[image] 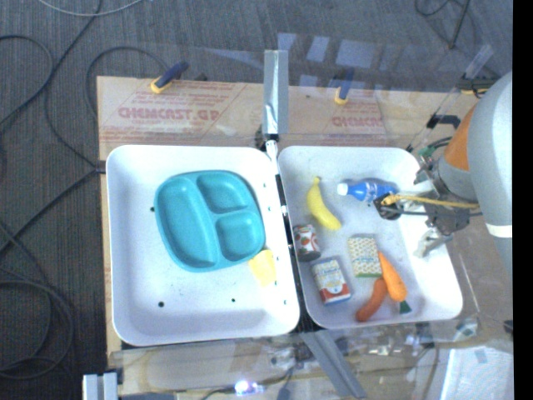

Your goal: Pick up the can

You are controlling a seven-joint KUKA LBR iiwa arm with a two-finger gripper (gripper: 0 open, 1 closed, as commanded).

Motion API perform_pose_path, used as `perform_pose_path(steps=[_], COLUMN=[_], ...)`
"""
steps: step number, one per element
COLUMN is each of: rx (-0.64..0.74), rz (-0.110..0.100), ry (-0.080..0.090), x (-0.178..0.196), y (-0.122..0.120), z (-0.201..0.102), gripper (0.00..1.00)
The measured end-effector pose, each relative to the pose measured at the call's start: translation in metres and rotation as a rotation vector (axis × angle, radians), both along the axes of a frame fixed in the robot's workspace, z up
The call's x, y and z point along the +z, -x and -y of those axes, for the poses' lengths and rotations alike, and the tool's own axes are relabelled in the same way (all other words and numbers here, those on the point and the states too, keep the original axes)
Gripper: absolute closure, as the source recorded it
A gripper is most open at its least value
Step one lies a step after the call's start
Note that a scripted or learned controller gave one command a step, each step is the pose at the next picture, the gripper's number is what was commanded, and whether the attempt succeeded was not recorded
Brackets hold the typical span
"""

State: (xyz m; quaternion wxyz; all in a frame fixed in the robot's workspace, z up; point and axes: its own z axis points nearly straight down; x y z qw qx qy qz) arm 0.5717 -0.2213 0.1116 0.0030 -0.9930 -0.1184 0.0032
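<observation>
"Camera view, entry one: where is the can?"
"One small red-and-white metal can (306, 240), in the right-hand shallow white bin (350, 153), by its left wall. It lies just below the yellow banana (323, 207) and just above the red-and-white carton (331, 280)."
"Hand?"
"Grey arm's hand (431, 238), at that bin's right rim, well apart from the can. Open or closed: cannot tell."
"Left-hand white bin (133, 307)?"
"One teal divided plastic plate (212, 219); one pale yellow piece (263, 267) just beside its lower right corner."

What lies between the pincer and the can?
In the camera view, a small speckled packet on the right bin floor sits between the pincer and the can.
</observation>
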Motion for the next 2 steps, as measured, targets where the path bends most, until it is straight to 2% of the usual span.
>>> perform_pose_path(steps=[1,2], rx=[0.002,0.052], rz=[-0.004,0.003], ry=[0.002,0.007], x=[0.008,0.129], y=[0.001,-0.034], z=[0.000,-0.005], gripper=[1.00,1.00])
